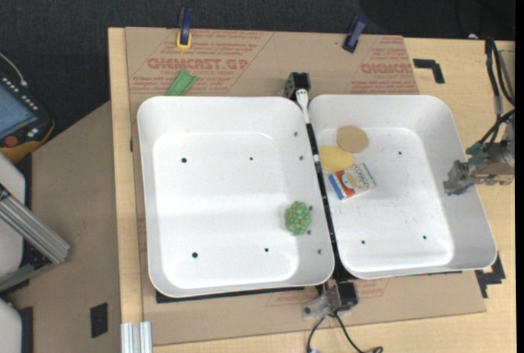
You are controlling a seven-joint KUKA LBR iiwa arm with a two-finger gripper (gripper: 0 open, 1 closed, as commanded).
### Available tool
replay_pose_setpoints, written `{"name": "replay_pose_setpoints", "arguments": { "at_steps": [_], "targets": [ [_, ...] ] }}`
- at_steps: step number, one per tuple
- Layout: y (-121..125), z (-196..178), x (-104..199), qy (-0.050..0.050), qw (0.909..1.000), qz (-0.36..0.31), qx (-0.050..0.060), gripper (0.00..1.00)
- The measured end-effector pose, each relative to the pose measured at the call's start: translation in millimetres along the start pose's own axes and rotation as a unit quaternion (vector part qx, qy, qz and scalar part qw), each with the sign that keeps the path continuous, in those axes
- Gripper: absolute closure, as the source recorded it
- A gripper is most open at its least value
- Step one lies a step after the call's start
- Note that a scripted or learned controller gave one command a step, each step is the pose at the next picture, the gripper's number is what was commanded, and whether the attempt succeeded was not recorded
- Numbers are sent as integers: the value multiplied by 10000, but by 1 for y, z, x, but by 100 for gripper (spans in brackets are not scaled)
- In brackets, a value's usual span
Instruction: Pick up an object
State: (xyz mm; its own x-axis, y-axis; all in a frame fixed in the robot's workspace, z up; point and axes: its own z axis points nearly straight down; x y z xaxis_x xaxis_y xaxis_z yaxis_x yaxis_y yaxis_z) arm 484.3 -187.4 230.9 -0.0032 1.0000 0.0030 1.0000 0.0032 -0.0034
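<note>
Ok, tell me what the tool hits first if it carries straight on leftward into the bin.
From the right bin's right rim, the tool would likely meet the small red, white and blue packet first. Depth is unclear, so it might pass above.

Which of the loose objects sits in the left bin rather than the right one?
The green ball, alone near the left bin's right wall; the other three cluster in the right bin.
</note>
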Motion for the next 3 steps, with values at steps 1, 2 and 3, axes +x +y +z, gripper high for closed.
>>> {"name": "replay_pose_setpoints", "arguments": {
  "at_steps": [1, 2, 3],
  "targets": [
    [35, -81, 64, -22, 10000, -23, -65, 100],
    [-7, -71, 0, -19, 10000, 50, -8, 100],
    [7, -10, 9, -2, 10000, 16, 15, 100]
  ]
}}
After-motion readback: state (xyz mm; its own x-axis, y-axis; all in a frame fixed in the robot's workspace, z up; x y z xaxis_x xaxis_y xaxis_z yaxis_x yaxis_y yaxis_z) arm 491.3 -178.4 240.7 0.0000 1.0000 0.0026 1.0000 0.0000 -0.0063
